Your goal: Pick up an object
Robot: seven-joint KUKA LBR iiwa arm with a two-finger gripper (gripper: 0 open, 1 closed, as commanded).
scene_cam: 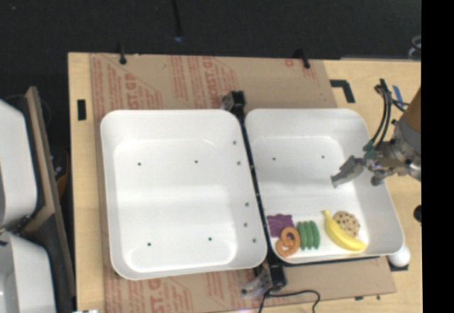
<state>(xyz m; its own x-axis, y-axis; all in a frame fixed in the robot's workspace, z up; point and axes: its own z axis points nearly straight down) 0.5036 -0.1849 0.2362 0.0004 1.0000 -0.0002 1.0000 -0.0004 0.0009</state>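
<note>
Toys [316, 231] bunched at lower edge of right bin [298, 127] | gripper [345, 173] above, mid-right; poised to descend; grip state unclear

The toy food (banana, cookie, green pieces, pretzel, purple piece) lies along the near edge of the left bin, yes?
Not the left bin. The camera view shows the banana, cookie, green pieces, pretzel and purple piece along the near edge of the right bin.
</note>
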